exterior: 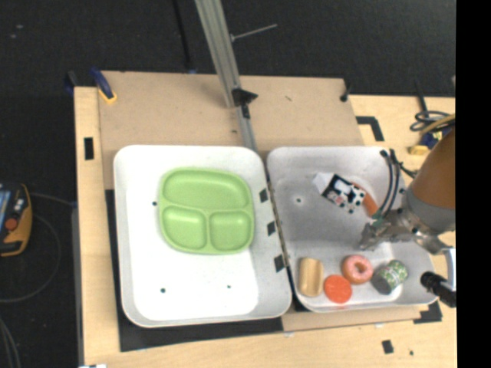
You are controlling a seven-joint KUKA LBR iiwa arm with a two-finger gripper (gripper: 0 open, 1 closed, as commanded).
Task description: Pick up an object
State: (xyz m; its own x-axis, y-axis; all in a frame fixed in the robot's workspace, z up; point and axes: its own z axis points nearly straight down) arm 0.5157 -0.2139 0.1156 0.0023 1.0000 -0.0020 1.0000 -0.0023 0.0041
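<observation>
Step in hand: the KUKA arm point(436, 179) reaches in from the right and hangs its gripper point(376, 234) over the right bin point(307, 167), low above the bin floor, with the pick apparently not yet made.
Tool state: the fingers are too small and blurred to tell how far apart they stand; nothing can be seen held between them.
Doing it well: the nearest target looks to be the pink doughnut point(357, 267), just below the gripper in the view; a straight descent centred on one item, with fingers clearing its neighbours, would likely serve best.
Risk: the items along the bin's near wall sit close together, so a closing grip could nudge one aside or catch two.
Bins: two shallow white bins side by side, the left bin point(138, 282) and the right.
Tray: one green divided tray point(205, 210), three compartments, lying in the left bin.
Black-and-white item: one black-and-white patterned object point(339, 189) near the right bin's middle, with one orange piece point(370, 203) just beside it.
Front row: four items, namely one tan cylinder point(309, 276), one red-orange ball point(337, 289), one pink doughnut, one green-grey lump point(390, 275).
Pickable total: six objects, all in the right bin.
</observation>
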